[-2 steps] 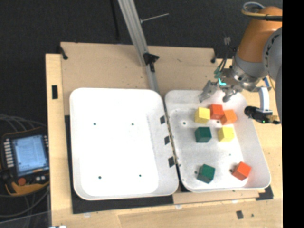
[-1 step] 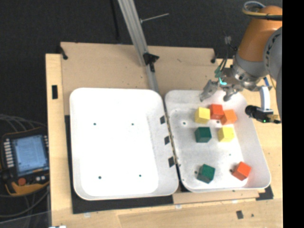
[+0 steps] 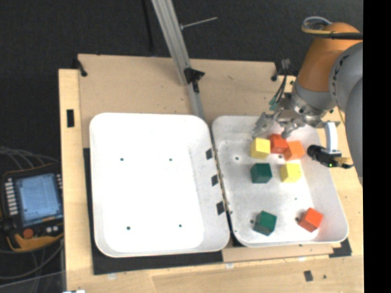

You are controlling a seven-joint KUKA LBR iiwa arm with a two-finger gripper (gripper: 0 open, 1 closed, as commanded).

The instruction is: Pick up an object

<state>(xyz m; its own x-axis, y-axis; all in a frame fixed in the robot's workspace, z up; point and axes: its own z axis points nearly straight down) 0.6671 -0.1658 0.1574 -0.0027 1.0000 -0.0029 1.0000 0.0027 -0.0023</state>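
Observation:
In the right bin (image 3: 327, 206) lie several small blocks. Near its far edge a yellow block (image 3: 261, 147), a red-orange block (image 3: 279, 143) and an orange block (image 3: 294, 150) sit close together. A green block (image 3: 261, 173) and a second yellow block (image 3: 291, 172) lie just in front of them. Another green block (image 3: 265, 222) and an orange-red block (image 3: 310, 219) rest near the front. My gripper (image 3: 278, 127) hangs over the far cluster, right above the red-orange block. Nothing shows between its fingers.
The left bin (image 3: 146, 182) stands beside the right one, with black clips along the seam between them. A slanted metal pole (image 3: 177, 47) rises from behind the bins. A handheld control pendant (image 3: 33, 200) lies off the bench at the left.

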